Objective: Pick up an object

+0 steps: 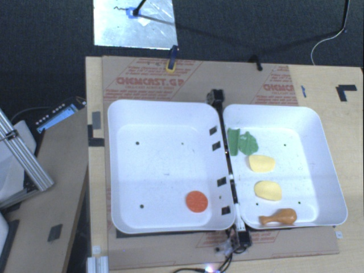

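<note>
Two yellow pieces [261,163], two white bins [159,111]

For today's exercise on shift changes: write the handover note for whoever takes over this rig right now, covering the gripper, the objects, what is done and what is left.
Gripper: not in view.
Left bin: an orange disc near its front right corner.
Right bin: a green piece by the left wall, two yellow pieces below it, a brown drumstick at the front.
Done: nothing lifted.
Left: pick up one object.

One fixed camera, high above the bench.
It looks down at a slant, far enough to take in the left bin [165,166], right bin [284,169] and surrounding floor.
</note>
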